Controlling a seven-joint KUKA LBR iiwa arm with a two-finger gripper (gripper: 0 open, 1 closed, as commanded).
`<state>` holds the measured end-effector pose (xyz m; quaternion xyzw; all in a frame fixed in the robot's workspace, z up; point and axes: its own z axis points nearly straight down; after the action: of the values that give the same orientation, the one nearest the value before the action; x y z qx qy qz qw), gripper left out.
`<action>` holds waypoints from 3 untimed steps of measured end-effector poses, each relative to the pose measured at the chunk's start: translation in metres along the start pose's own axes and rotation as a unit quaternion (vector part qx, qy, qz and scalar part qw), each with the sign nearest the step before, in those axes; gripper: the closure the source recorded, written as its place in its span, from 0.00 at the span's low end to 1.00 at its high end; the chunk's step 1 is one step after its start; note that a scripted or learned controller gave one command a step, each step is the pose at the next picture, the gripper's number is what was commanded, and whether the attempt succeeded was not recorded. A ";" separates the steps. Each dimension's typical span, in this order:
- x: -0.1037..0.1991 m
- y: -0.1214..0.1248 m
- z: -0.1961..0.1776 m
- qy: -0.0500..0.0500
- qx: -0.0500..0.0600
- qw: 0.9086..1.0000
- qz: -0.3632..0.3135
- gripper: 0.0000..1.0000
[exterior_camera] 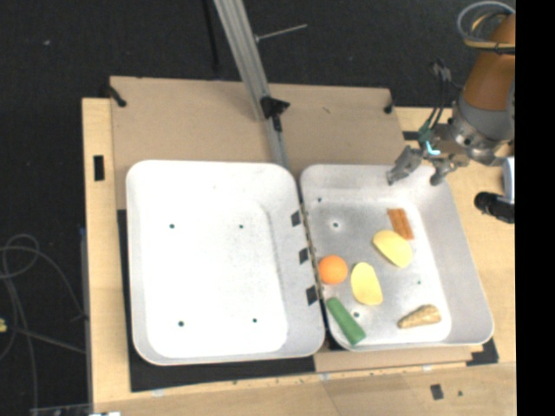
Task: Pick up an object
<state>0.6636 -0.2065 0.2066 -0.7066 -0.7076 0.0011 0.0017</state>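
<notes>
The right bin [451, 232] holds several small objects. An orange ball [333, 270] lies by its left wall, with a green cylinder [346, 321] in the near left corner. Two yellow pieces [393, 249] [366, 283] sit mid-bin. A short orange-brown stick [400, 224] lies just beyond them, and a tan wedge [420, 317] rests near the front edge. My gripper [421, 172] hangs over the bin's far edge, open, its two fingers spread with nothing between them. It is beyond the stick and apart from it.
The left bin [139, 258] lies beside the right one, their walls touching at the middle. A slanted metal pole [247, 50] rises from behind the bins. The arm's orange band [490, 76] is at the right edge. Cables lie at far left.
</notes>
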 end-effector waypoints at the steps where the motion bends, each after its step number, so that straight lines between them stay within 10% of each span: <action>1: -0.001 0.001 -0.004 -0.002 -0.002 1.000 -0.002 0.00; 3: -0.009 0.003 0.082 -0.002 -0.001 1.000 0.000 0.00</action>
<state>0.6659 -0.2151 0.1246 -0.7064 -0.7079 0.0017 0.0000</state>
